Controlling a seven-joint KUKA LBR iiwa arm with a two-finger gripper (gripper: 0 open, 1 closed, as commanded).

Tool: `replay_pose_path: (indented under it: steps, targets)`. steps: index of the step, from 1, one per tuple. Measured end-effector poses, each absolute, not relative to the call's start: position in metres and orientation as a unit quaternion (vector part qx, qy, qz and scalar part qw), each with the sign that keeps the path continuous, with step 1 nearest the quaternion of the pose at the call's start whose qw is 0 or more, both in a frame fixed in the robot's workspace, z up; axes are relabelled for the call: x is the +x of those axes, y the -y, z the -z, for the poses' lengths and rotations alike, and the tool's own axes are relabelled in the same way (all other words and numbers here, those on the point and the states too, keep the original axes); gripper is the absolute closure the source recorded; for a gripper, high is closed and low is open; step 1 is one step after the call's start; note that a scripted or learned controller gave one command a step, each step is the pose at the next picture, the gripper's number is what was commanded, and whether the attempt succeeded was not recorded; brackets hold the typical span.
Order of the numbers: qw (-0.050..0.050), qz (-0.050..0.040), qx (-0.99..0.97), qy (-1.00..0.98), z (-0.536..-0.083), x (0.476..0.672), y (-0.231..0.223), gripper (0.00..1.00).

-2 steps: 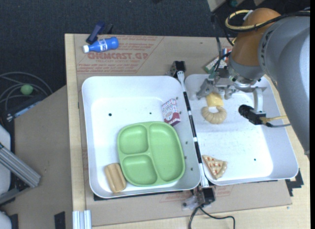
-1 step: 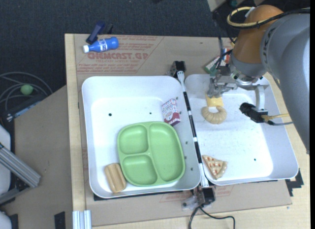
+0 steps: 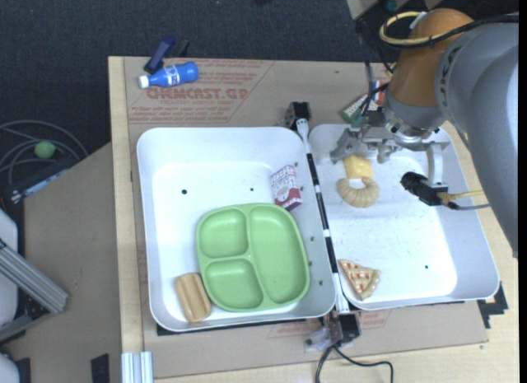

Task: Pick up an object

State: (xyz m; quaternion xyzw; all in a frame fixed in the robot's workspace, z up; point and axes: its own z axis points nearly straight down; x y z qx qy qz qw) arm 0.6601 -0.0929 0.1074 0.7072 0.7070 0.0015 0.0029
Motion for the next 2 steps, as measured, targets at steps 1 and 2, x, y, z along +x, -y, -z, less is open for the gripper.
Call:
replay_pose_path:
  steps: [1, 2]
  targets:
    - [0.001, -0.0002, 0.707, -0.707, -0.084, 0.666, 0.093, 0.00]
    - [0.005, -0.0037, 0.706, -0.708, -0.099, 0.670, 0.093, 1.00]
